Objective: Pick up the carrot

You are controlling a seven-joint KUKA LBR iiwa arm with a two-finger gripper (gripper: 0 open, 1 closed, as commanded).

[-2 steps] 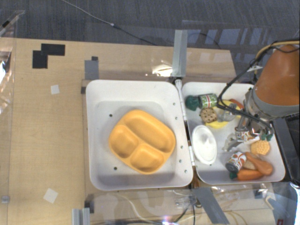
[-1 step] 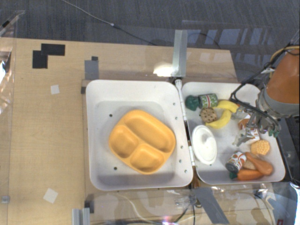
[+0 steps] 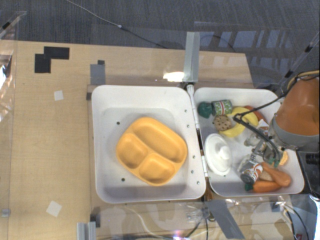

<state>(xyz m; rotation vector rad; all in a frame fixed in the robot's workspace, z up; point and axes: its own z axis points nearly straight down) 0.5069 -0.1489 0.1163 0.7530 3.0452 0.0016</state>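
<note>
Camera view from above puts the carrot (image 3: 272,180) in the near right corner of the right bin (image 3: 295,188), lying flat. Two orange pieces show there: one longer, angled toward the corner, one shorter just below it at about (image 3: 265,186). I cannot tell whether these are one carrot or two. A small can (image 3: 251,170) with a red and white label lies tilted against the left end of them, touching or very nearly so.

My gripper (image 3: 264,146) hangs just above and behind that cluster, over the can and the upper end of the carrot. I judge this a descent or approach stage: nothing orange sits between my fingers, so the carrot is not held. Whether they stand wide or narrow I cannot tell; the metal parts blur together with the can's sheen.

Further out in the same bin: a white lidded cup (image 3: 219,154) to the left, a banana (image 3: 237,124) behind, a cookie (image 3: 221,121) resting on it, and a green can (image 3: 220,107) at the back. The crowding is the main risk, in my judgement; a closing grip could catch the labelled can instead.

The left bin (image 3: 105,134) holds a yellow divided plate (image 3: 151,150), well apart from the work.
</note>
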